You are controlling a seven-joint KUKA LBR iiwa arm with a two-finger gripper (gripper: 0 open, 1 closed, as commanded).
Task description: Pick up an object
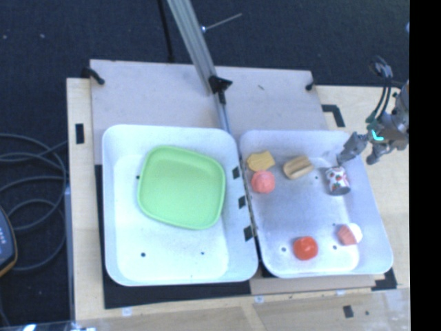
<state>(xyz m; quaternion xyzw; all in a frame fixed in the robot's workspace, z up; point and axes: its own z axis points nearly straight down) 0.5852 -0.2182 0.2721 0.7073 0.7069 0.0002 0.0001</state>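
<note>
The right bin holds several small objects: a yellow piece, a tan block, a pink ball, a shiny silver and red object, a red-orange ball and a pink and white piece. My gripper hangs over the bin's far right edge, just up and right of the silver and red object. Its fingers stand spread apart, open, with nothing between them.
A light green square plate lies in the left bin. A grey metal pole slants down from the top to the divide between the bins. Black cables lie on the floor at the left.
</note>
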